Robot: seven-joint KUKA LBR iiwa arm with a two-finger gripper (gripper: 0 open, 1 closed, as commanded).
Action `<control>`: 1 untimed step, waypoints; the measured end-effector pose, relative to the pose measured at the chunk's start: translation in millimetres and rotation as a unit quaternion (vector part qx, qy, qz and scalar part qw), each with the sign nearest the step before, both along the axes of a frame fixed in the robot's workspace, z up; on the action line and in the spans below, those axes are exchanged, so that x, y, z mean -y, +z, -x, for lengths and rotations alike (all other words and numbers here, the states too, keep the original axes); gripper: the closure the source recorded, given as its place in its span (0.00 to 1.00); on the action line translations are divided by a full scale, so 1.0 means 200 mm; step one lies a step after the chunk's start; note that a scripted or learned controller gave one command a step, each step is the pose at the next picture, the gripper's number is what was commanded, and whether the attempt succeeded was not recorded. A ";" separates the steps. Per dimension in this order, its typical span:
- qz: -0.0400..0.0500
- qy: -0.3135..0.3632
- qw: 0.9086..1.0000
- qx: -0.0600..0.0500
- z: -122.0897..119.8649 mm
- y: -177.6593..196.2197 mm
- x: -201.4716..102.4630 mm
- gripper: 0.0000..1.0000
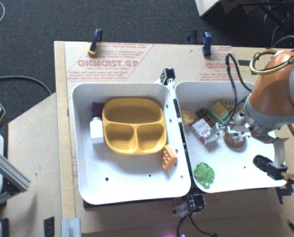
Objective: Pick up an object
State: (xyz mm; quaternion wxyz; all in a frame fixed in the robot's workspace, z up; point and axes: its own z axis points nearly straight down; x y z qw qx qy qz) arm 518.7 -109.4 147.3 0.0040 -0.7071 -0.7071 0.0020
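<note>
Pincer (229, 131) is hovering low in the right bin (245, 179), its metal fingers pointing toward the bin's left side, right at the heap of small goods. Whether those fingers are spread or closed I cannot tell from this slant, and nothing is visibly sitting between them. Nearest is the pink-and-white checked packet (202, 128), lying just to the pincer's left with its long axis slanting from upper left to lower right — practically touching the fingertips. Behind it are lying a dark chocolate-like bar (204, 115) and an olive box (220, 109); a round brown thing (234, 141), perhaps a cookie, is sitting partly under the wrist. A green leafy toy (204, 174) is resting apart, near the front rim. On the bench (112, 60) red lettering is reading "CHEMCAST GP" — repeated, partly cut off.
</note>
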 end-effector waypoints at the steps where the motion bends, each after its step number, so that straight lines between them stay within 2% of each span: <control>1: 0.000 0.000 1.000 0.000 -0.03 -0.26 -0.04 0.00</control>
